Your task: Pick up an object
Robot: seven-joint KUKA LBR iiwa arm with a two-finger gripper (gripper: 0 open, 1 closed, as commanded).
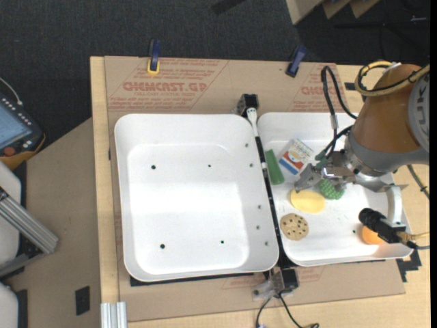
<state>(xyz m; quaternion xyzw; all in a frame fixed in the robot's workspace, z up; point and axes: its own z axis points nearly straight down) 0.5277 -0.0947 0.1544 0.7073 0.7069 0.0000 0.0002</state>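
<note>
White plastic right-hand bin [341, 248], right of frame: pale yellow oval piece [308, 201], round brown cookie [294, 226], green block [274, 167]. Gripper [321, 178] low over them (finger state indiscernible). Nothing evidently lifted; pick remains.

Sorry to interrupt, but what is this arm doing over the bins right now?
The arm's gripper is down in the right bin, low among the small objects: a green block, a white packet, a yellow disc and a cookie. It hovers above the yellow disc beside a green ridged piece. Nothing is visibly held. An orange item lies at the right.
</note>
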